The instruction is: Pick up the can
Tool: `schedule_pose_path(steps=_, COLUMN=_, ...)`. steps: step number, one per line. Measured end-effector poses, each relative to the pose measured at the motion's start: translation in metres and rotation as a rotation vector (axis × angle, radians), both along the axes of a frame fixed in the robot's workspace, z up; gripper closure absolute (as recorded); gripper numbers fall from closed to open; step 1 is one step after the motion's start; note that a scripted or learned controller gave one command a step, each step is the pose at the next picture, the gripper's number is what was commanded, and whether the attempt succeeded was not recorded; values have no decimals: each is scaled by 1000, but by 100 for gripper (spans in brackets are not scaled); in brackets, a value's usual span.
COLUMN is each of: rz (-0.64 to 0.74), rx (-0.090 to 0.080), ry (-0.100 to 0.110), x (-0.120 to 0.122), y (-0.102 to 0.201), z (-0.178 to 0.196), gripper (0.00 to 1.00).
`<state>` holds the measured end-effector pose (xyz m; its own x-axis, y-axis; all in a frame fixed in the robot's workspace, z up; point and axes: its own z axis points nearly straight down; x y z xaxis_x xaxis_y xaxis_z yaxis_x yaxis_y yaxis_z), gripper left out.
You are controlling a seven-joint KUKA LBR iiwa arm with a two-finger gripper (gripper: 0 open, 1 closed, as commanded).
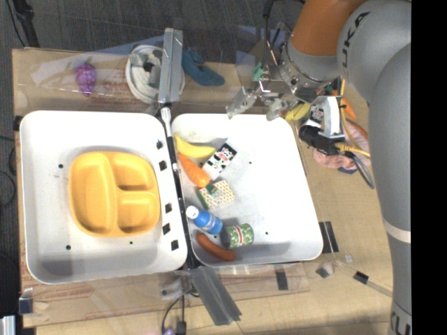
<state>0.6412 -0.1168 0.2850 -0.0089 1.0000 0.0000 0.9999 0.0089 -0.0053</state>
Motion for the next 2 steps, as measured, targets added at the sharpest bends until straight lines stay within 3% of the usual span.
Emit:
schedule_pose_path(steps=1, rz=8, rx=1, ry=2, x=-69, y=21, z=-134, gripper=0)
schedule_pose_path(steps=2, rz=80, rx=2, ry=0, x=-129, y=17, z=-188, gripper=0)
